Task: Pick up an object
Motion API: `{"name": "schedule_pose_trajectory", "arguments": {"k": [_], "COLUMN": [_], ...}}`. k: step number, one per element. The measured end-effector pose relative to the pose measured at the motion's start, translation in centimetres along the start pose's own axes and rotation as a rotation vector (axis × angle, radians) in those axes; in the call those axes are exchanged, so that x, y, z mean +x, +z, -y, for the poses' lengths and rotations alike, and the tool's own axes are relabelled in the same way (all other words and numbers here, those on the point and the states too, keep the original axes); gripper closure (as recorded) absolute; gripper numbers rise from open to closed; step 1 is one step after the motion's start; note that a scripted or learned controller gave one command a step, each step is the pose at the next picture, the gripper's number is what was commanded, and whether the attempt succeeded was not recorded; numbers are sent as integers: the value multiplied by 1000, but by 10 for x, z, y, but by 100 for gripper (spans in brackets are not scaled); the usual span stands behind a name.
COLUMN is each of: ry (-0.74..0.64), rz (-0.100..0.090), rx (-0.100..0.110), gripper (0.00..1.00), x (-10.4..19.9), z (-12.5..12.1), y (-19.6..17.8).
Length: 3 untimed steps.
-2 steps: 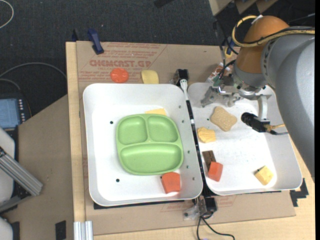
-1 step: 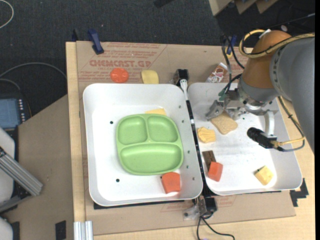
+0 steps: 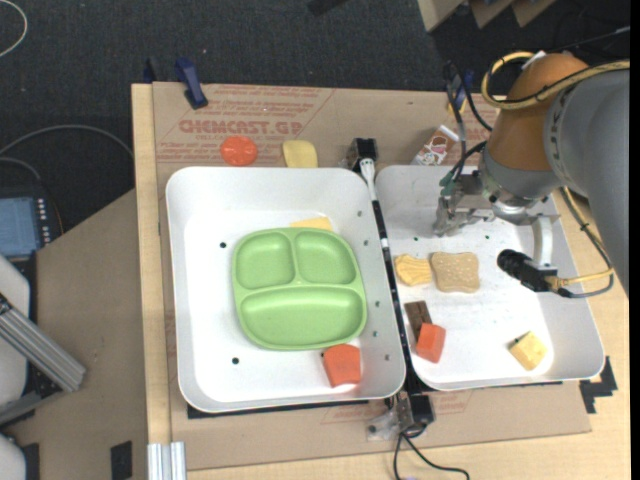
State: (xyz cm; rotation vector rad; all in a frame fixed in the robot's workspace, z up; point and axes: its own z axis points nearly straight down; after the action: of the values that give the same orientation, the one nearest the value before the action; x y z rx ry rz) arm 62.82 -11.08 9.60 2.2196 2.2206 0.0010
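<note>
Pick not done, by my read: nothing visibly lifted. Gripper [image 3: 452, 211] low over upper part of right bin [image 3: 570, 353], on bare floor just above bread slice [image 3: 455, 272]. Can't tell whether jaws apart or together; too small, dark.

Candidates all lying in right bin: bread slice, tan biscuit [image 3: 411, 270] beside it, red block [image 3: 431, 342], brown piece [image 3: 417, 314], yellow cube [image 3: 529, 350]. Left bin [image 3: 195, 298] has green tray [image 3: 298, 288], orange block [image 3: 342, 364].

Left to do: descend on item, close, lift.

Yellow item behind tray mostly hidden. Arm [image 3: 560, 118] cut off at right.
</note>
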Motion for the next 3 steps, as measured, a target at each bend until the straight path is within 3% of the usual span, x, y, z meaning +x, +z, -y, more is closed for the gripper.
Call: {"name": "schedule_pose_trajectory", "arguments": {"k": [1,2,3], "ry": [0,6,-1], "rz": [0,-2,-5], "rx": [1,0,7], "gripper": [0,0,0], "x": [0,-62,-8], "z": [0,54,107], "y": [1,9,11]}}
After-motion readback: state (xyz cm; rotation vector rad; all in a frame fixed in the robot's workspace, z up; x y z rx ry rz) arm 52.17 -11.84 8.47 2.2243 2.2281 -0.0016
